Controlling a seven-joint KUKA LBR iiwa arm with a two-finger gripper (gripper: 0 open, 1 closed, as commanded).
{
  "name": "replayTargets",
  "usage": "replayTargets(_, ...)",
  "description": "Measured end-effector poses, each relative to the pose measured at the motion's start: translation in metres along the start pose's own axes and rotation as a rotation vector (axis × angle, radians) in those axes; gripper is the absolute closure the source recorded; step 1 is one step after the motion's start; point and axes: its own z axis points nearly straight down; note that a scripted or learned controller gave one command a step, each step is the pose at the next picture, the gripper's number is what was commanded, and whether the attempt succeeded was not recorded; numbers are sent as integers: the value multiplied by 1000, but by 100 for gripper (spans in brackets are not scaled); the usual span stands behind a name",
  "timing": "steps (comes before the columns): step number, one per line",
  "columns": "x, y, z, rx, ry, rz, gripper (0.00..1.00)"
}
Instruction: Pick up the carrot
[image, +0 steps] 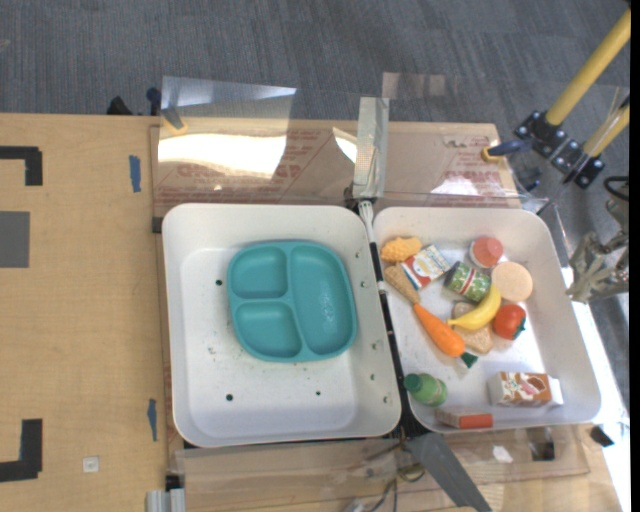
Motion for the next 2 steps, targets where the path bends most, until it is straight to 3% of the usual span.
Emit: replayTargets(2,-5,-2,-23,12,-18,7,100)
